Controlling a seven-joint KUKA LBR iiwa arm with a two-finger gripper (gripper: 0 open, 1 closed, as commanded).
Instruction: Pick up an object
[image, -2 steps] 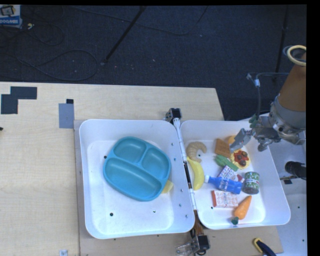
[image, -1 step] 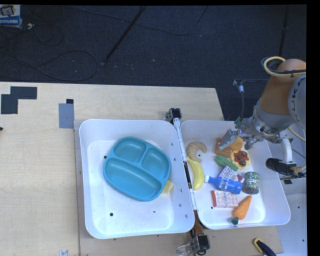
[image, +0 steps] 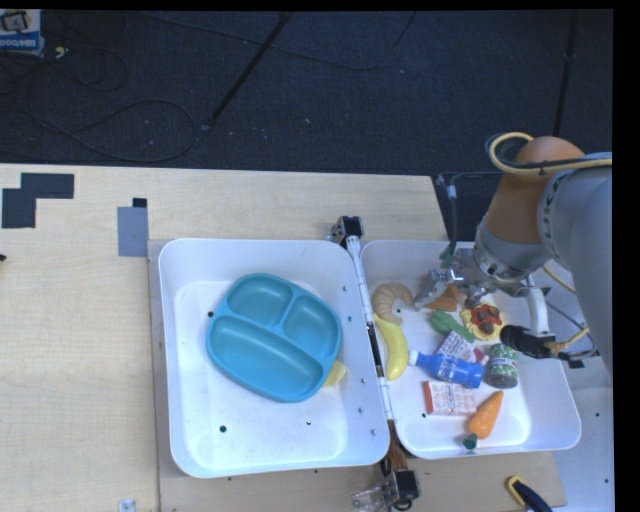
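Pale wooden bench (image: 80, 330), glossy white bins (image: 260, 450), smooth divided blue plate (image: 272, 335)

A pale wooden desk (image: 80, 330) carries two shallow white bins side by side, their inner rims touching. The left bin (image: 190, 440) and the right bin (image: 550, 425) sit toward the desk's right. On the far left of the desk lie flat dark patches: a stepped one (image: 35, 198) and a grey rectangle (image: 132, 230).
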